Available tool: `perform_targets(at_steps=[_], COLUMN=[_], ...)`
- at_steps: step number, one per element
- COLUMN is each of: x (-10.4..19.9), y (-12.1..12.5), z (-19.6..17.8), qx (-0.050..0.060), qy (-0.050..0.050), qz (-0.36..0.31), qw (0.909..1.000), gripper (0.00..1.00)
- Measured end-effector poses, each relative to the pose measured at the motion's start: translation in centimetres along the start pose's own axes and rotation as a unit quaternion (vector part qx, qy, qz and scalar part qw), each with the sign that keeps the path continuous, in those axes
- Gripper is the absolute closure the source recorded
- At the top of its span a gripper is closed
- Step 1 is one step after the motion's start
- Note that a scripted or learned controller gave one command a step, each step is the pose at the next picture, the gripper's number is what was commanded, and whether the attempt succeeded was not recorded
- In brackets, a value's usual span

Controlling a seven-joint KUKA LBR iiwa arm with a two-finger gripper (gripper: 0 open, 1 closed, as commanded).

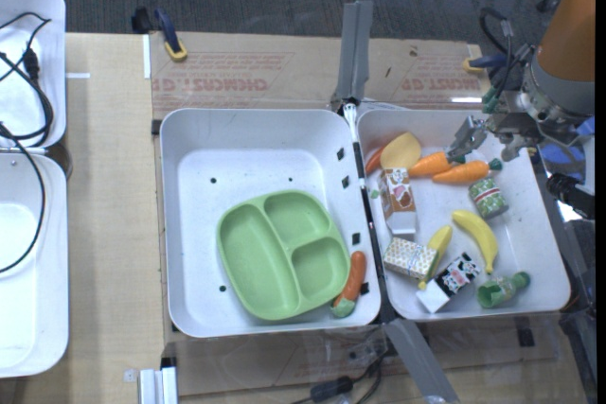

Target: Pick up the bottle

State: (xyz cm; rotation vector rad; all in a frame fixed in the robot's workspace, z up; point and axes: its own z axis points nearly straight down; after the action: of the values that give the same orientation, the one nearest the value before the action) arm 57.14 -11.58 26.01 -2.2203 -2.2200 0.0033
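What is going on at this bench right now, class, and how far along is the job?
A grey and orange robot arm reaches in from the right, its gripper hovering over the far end of the right bin, above the carrots. The green bottle it should pick up lies untouched in that bin's near right corner, beside the milk carton and banana. The left bin holds a green divided plate.
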Motion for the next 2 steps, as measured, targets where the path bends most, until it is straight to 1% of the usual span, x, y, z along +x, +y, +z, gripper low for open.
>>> perform_targets(at_steps=[1, 2], x=[9.9, 21.0], y=[-4.8, -6.0], z=[6.6, 7.0], qx=[0.001, 0.0], qy=[0.0, -0.001], qz=[0.006, 0.026], qw=[1.0, 0.9997], gripper=[0.0, 0.0])
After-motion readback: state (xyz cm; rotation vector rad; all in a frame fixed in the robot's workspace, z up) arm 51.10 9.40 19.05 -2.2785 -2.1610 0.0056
